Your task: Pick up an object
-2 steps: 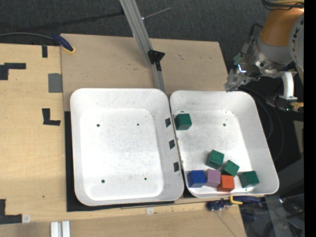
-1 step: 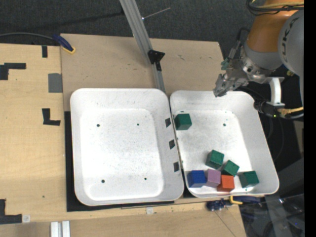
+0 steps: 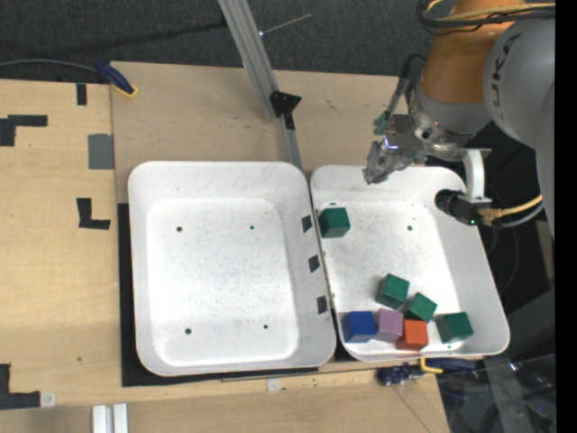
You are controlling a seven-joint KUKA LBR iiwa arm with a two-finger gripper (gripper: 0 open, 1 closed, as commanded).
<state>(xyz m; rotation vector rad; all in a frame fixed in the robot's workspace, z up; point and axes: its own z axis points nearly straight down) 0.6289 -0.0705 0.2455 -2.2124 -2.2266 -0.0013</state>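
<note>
Fingers (image 3: 378,171), aperture unclear, hover over the smooth white right bin (image 3: 469,242) holding coloured cubes (image 3: 406,314).

The arm (image 3: 505,52) is cut off by the top and right edges

The grey arm (image 3: 505,61) reaches in from the right, orange band up, claw (image 3: 379,171) pointing down-left.

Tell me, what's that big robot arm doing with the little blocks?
The arm's end effector hovers over the far edge of the right bin. It holds nothing. A lone green cube sits nearest it. Near the front, more blocks cluster: green ones, a blue cube, a purple cube and an orange cube.
</note>
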